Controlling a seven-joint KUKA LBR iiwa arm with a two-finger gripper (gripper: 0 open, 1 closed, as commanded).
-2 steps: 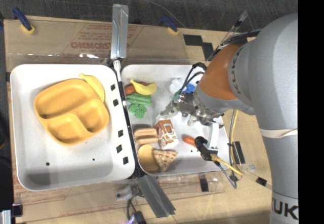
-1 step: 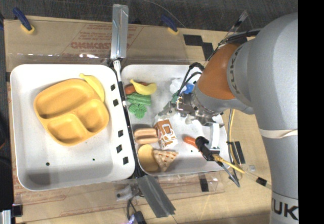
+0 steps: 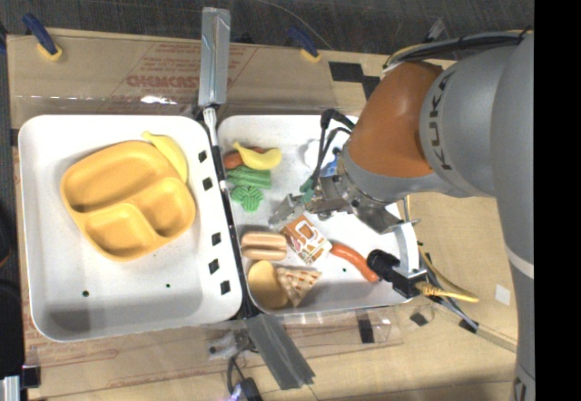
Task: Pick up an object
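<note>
Packet [image 3: 306,240], orange and white, is lying in the right bin [image 3: 272,129], just at 6 o'clock of the hand [image 3: 313,205]. Arm [image 3: 472,118] is reaching in from 3 o'clock, covering that bin's right half. Left bin [image 3: 36,209] is carrying a yellow tray [image 3: 127,200]. Hand is hovering low over the toys; whether it is clenched or released, I cannot tell. Hotdog [image 3: 263,246] is sitting at 9 o'clock of the packet, a carrot [image 3: 354,260] at 4 o'clock.
</note>
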